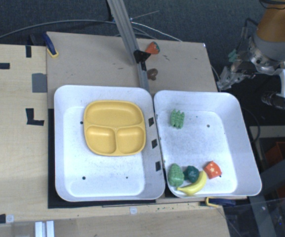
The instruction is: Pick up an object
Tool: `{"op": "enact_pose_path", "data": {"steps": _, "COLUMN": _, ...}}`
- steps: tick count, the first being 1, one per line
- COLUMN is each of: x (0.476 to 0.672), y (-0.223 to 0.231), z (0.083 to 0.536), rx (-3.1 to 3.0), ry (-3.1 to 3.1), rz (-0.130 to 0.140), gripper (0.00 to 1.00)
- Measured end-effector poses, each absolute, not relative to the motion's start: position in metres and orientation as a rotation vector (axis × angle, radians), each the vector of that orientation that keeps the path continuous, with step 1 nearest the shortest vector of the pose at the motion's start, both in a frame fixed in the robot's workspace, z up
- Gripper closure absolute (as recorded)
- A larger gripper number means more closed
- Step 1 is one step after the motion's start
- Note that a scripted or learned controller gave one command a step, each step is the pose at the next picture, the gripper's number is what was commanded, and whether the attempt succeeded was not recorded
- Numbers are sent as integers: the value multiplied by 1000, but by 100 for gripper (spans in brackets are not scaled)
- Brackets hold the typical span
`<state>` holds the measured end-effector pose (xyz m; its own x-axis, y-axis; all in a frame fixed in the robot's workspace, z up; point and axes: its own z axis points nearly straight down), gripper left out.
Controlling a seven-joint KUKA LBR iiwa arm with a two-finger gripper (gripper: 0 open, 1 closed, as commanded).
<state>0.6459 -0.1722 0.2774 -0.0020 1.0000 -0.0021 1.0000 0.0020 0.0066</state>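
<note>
The right bin [231, 113] holds several small toy foods. A light green bumpy piece [177, 118] lies near its back left. Along the front wall sit a green ribbed piece [175, 174], a dark green round piece [191, 173], a yellow banana [195, 184] and a red-orange piece [212, 169]. My gripper [229, 74] hangs outside the bins, beyond the right bin's back right corner, below the orange-banded wrist [273, 26]. Nothing is seen between its fingers.
The left bin [68, 132] holds a yellow three-compartment plate [115, 127]. A slanted grey pole [125, 21] stands behind the bins, with a small red-orange object [153, 47] and a brown one [152, 74] on the bench near it.
</note>
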Motion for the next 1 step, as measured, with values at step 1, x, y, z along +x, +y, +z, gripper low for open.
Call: {"op": "enact_pose_path", "data": {"steps": 1, "x": 648, "y": -124, "z": 267, "rx": 2217, "ry": 2229, "rz": -1, "gripper": 100}}
